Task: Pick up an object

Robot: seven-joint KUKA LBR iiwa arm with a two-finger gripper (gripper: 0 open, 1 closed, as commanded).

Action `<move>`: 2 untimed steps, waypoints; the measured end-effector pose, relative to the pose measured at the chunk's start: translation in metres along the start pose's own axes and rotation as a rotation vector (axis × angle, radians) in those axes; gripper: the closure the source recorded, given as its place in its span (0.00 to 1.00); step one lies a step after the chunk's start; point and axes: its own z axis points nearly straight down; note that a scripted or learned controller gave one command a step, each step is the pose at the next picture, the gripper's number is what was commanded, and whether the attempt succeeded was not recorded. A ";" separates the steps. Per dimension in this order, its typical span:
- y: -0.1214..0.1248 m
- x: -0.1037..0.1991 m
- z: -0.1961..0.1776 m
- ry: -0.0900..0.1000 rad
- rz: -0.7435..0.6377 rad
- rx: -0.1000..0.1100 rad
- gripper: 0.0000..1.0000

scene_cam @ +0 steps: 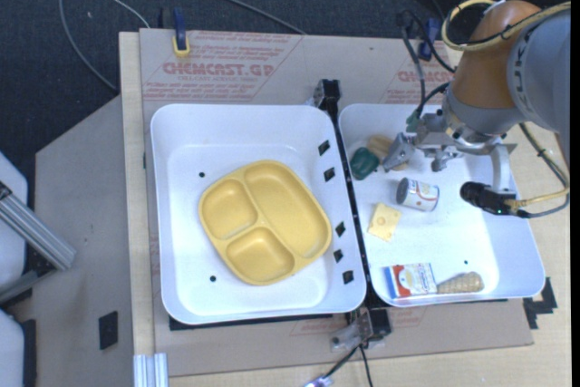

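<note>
My gripper point(418, 160) hangs over the upper middle of the right bin point(517, 240), open, with nothing between its fingers point(395, 159). Just below it a small white can point(417, 193) lies on its side. To the gripper's left are a dark green piece point(364, 162) and a tan piece point(379, 144). A yellow cheese wedge point(384, 220) rests lower left of the can. Along the bin's front edge lie a small printed box point(410, 278) and an ice cream cone point(462, 283).
The left bin point(172, 159) holds a yellow divided plate point(263, 220). A black divider with clips point(337, 186) runs between the bins. The grey and orange arm point(494, 59) comes in from the upper right, with a black cable point(489, 197) trailing over the right bin.
</note>
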 end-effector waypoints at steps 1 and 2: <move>0.003 0.000 -0.016 -0.001 0.000 -0.010 1.00; -0.003 -0.006 -0.076 -0.003 0.000 -0.014 1.00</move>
